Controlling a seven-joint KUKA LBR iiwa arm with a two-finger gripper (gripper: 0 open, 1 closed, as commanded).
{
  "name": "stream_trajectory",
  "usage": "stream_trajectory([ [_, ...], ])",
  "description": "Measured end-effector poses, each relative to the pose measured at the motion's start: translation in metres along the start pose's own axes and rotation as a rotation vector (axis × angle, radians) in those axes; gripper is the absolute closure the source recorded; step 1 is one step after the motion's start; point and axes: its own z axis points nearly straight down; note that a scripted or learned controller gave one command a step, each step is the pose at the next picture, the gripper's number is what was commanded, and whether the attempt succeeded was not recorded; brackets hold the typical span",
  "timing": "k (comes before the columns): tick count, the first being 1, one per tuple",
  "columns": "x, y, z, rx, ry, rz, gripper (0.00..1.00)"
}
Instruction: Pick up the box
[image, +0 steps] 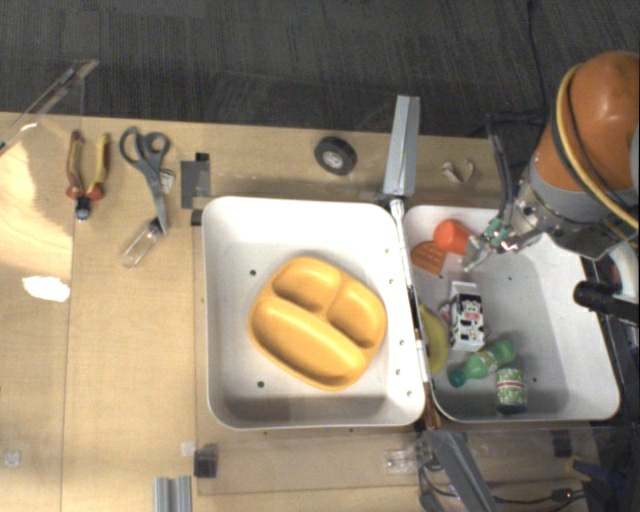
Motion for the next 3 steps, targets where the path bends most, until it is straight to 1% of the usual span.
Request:
stream_trajectory([
  [1, 0.012, 0.042, -0.047, 0.001, 0.001, -0.190, 1.00],
  [2, 0.062, 0.047, -0.006, 0.003, 0.003, -0.063, 1.00],
  [3, 0.062, 0.050, -0.018, -0.004, 0.000, -0.067, 1.00],
])
